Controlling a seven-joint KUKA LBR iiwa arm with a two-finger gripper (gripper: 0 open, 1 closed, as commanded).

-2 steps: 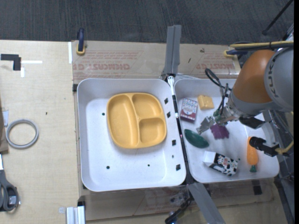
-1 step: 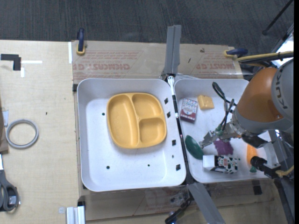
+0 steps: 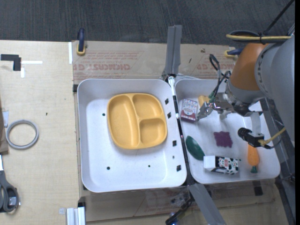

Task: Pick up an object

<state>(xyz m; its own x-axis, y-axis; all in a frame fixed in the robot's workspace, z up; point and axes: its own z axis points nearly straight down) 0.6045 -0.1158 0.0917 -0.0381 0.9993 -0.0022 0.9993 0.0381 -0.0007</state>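
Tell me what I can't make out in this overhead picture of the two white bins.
- Gripper fingers: too small and blurred in the camera view to judge.
- Small yellow object: mostly hidden behind the gripper.
- Print on the small red-and-white carton: too small to read.
- Right white bin, far side: covered by the grey arm.

A wooden bench (image 3: 37, 172) is carrying two white bins (image 3: 93, 172) (image 3: 269, 172), a tape roll (image 3: 21, 134) and scissors (image 3: 7, 196).

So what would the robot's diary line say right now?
hand over right bin | nearest: red-and-white carton | nothing seen held | yellow tray in left bin
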